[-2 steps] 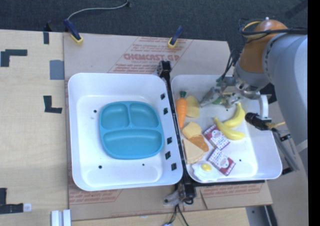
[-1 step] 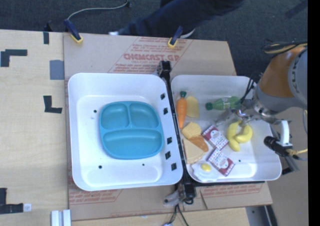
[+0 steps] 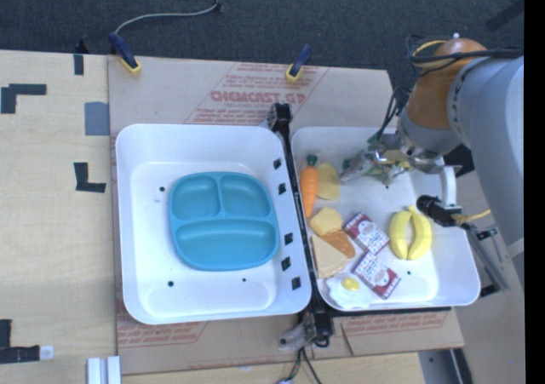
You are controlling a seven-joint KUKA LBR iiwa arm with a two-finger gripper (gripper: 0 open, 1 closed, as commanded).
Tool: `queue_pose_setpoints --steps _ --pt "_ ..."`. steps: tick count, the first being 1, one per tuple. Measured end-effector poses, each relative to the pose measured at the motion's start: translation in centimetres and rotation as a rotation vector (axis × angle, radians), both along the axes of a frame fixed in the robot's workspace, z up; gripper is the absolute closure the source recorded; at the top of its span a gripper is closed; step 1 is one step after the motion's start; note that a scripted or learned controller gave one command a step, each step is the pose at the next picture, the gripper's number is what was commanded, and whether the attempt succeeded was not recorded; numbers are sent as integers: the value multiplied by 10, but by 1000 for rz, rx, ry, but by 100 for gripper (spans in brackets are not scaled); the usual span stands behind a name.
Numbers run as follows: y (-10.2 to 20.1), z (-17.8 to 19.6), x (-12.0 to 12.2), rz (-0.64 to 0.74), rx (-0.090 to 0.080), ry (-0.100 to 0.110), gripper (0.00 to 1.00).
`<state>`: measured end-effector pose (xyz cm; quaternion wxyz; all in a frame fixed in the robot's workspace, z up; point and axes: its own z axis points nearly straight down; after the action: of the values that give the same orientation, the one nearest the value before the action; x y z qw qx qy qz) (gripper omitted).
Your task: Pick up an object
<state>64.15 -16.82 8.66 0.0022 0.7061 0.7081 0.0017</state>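
Note:
The right bin holds toy food. An orange carrot lies by its left wall, with a pale yellow piece beside it. A yellow banana lies at the right. Two red-and-white packets lie in the middle, next to a yellow wedge, an orange slice and a fried egg. My gripper is low over the bin's far part, just right of the pale yellow piece and above the packets. Nothing is seen held in it.
The left bin bears a blue divided plate. A black divider with clips runs between the bins. The grey arm with its orange band comes in from the upper right over the right bin's far corner.

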Motion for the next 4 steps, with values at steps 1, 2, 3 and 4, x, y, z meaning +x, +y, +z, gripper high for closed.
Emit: queue_pose_setpoints --steps 1,2,3,4 --pt "19 -4 20 -12 -4 39 0" --pt "-38 0 -47 -3 -4 2 0" --pt "20 -1 9 -1 3 10 0" --pt "62 12 20 -10 -13 31 0"
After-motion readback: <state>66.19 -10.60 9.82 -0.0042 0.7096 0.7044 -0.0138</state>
